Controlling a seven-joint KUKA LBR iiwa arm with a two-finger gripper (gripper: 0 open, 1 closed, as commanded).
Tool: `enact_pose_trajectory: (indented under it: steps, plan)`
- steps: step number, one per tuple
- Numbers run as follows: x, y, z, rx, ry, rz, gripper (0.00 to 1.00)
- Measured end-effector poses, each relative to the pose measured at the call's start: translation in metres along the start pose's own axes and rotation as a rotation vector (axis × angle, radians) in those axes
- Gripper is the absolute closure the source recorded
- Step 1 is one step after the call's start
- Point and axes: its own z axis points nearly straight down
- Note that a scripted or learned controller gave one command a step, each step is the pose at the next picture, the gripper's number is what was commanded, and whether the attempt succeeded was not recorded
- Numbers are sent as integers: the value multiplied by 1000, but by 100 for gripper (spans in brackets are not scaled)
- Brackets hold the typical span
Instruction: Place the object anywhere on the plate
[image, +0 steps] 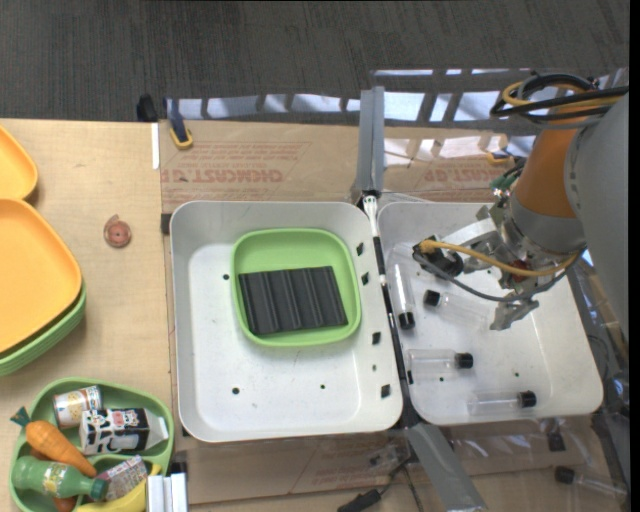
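Observation:
A green square plate (293, 250) sits in the left white bin (200, 390), toward its back. A dark grey ridged slab (292, 299) lies flat on the plate and covers most of its middle. My gripper (510, 308) hangs low over the right bin (560, 400), well to the right of the plate and apart from the slab. Cables and a black fitting (442, 262) stick out from the wrist to the left. Nothing is seen held by the gripper.
Several clear tubes with black caps lie in the right bin, such as one by the divider (401, 296), one in the middle (441, 359) and one near the front (500, 401). Orange plates (30, 270) and a green bowl of toy food (85, 440) stand at the left of the bench.

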Motion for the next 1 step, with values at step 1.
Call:
enact_pose_trajectory:
  steps: [1]
  plan:
    - [-1,2,-8,0,-3,3,100]
